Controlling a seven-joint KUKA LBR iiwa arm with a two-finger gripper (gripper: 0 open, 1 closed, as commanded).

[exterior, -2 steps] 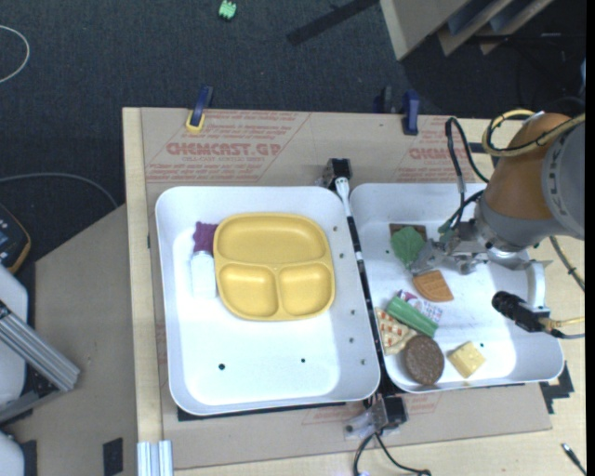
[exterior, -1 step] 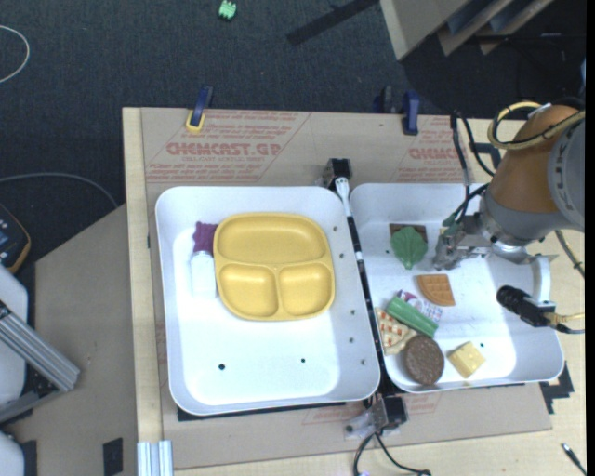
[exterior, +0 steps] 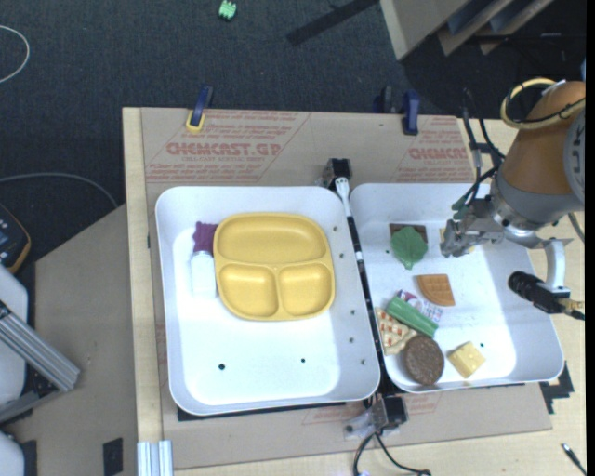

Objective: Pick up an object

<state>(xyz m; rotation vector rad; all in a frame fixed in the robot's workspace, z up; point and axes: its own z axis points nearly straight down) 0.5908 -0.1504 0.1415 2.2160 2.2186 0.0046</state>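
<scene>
Pincer above right bin

- You had two white bins side by side on a cardboard sheet printed with red lettering.
- Blue clamps gripped that sheet's far edge.
- A black clip sat where the bins met.
- Dark carpet lay behind, with a small green scrap on it.
</scene>
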